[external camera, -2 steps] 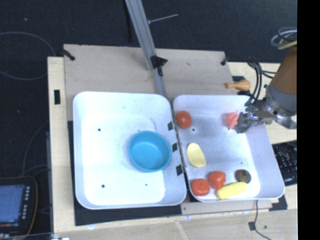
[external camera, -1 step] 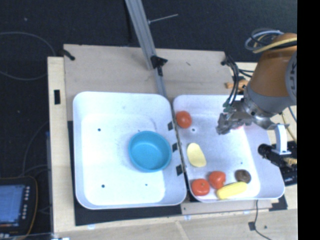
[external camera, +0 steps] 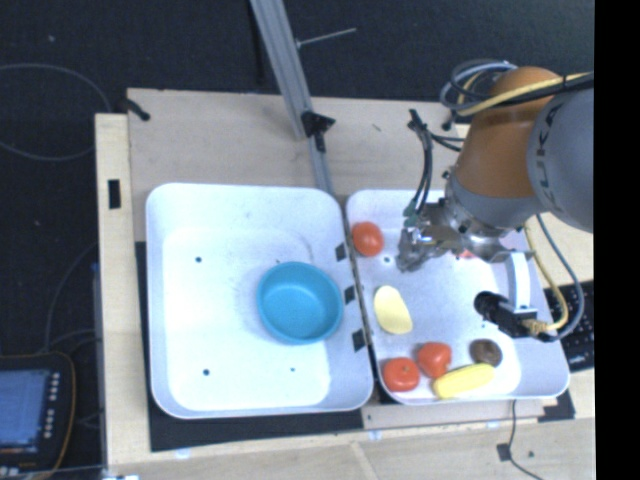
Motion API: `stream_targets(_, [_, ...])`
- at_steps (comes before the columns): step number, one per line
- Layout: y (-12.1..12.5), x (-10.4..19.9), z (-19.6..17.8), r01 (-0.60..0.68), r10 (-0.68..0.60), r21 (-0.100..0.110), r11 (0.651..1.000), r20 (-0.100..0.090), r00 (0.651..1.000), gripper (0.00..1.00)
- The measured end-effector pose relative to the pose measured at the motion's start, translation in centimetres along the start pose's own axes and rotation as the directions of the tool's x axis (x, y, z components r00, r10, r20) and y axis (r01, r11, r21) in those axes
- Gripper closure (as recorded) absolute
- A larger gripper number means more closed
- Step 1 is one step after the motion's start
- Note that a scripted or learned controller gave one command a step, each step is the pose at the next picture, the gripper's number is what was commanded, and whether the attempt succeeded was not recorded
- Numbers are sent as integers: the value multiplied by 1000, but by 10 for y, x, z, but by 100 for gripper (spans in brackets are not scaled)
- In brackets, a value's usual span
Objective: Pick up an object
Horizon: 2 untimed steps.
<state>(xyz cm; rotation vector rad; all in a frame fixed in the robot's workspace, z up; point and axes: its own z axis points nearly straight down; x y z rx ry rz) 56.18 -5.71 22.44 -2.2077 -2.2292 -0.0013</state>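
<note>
Dark floor all around, pale wooden bench (external camera: 220, 138) in the middle, and two white bins side by side on it. Down at the business end, the gripper (external camera: 413, 253) hangs over the upper part of the right bin (external camera: 455, 303), and from this angle I cannot tell how it is set; nothing is seen in its grasp. Just to its left sits an orange-red ball (external camera: 367, 238), close by the bin's left wall. Below the gripper lies a pale yellow piece (external camera: 392, 310). Further down, along the near edge: a red tomato-like fruit (external camera: 401, 373), a second red one (external camera: 434, 357) touching beside it, a yellow banana-shaped item (external camera: 462, 379), and a small brown object (external camera: 486, 351) just above that. Moving out, the grey arm with its orange band (external camera: 505, 143) comes in from the right. Over in the left bin (external camera: 200, 258), a blue bowl (external camera: 299, 302) sits upright, near the right wall.
</note>
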Motion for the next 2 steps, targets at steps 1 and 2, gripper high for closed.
stream_targets(1, [10,57,-14,1,-1,-3,1000,-1,1000,100])
stream_targets(2, [15,113,-25,1,-1,0,1000,0,1000,100])
